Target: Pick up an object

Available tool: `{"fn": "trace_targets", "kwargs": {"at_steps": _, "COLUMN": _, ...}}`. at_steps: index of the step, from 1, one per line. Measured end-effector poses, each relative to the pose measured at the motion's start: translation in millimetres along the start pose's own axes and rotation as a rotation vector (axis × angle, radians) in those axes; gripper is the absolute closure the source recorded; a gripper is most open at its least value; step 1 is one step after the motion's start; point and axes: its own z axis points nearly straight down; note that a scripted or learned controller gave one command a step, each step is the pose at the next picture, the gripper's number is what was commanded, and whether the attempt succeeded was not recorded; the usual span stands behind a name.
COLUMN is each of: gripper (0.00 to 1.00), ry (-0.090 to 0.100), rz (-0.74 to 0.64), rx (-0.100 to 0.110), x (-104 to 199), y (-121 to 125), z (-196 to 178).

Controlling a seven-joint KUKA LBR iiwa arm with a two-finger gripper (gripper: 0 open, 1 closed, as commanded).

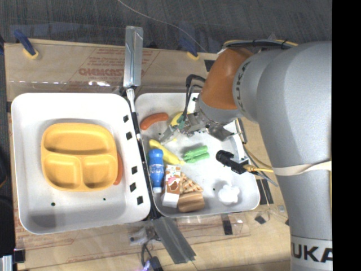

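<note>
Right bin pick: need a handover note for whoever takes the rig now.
Gripper: down in the right bin at its far end, between the hot dog and the green piece; grip state unreadable.
Other items: blue bottle by the divider, waffle, bread, white lump. Yellow tray sits in the left bin.
Done: arm lowered in. Left: confirm a grasp, lift.

Arm (293,106) cut off at right edge; far part of right bin (169,101) behind wrist.

Bench (67,61) bears two white bins (28,151), side by side.
</note>
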Motion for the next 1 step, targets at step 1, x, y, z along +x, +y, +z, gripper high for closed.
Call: {"fn": "trace_targets", "kwargs": {"at_steps": 1, "gripper": 0.0, "ry": -0.001, "rz": 0.162, "rx": -0.003, "x": 14.5, "y": 15.4, "z": -0.7}}
